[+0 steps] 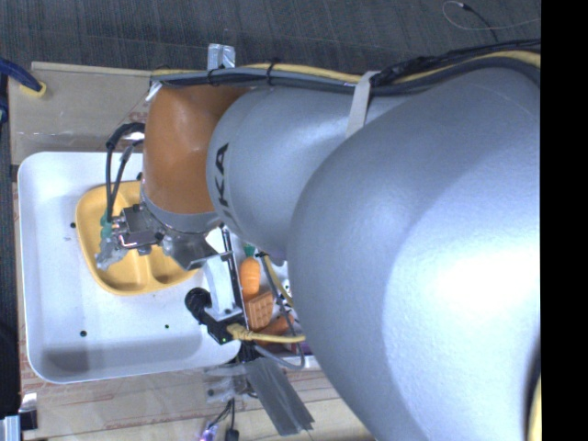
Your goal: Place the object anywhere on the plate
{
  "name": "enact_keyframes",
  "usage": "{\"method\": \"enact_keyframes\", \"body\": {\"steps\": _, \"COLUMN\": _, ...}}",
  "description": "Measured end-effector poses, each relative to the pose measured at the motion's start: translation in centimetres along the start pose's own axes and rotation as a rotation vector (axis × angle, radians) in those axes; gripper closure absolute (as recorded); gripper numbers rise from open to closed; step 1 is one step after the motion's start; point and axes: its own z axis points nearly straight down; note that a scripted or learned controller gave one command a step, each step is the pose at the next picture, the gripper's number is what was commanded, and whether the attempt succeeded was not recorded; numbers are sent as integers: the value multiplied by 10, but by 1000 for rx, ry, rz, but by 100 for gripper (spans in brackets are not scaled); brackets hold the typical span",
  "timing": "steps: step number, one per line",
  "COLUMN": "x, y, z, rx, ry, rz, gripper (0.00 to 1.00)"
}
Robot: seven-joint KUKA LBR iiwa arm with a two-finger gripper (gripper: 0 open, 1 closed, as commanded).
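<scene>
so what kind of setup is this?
Looks like a robot manipulation test bench, probably a lab: a KUKA arm reaching over a shallow white bin holding a yellow plate, cabling along the back edge.

A pale wooden worktop [64, 108] is showing along the frame's left and bottom edges, carrying a shallow white bin [55, 320] that is filling the lower left.

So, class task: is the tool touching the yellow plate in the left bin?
Cannot tell. In the camera view the tool overlaps the yellow plate, but the arm's wrist hides its tip, so neither contact nor gap shows plainly.
</scene>
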Motion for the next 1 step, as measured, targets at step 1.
{"method": "enact_keyframes", "body": {"steps": 1, "x": -5, "y": -35, "z": -89, "rx": -6, "ry": 1, "rz": -195, "gripper": 0}}
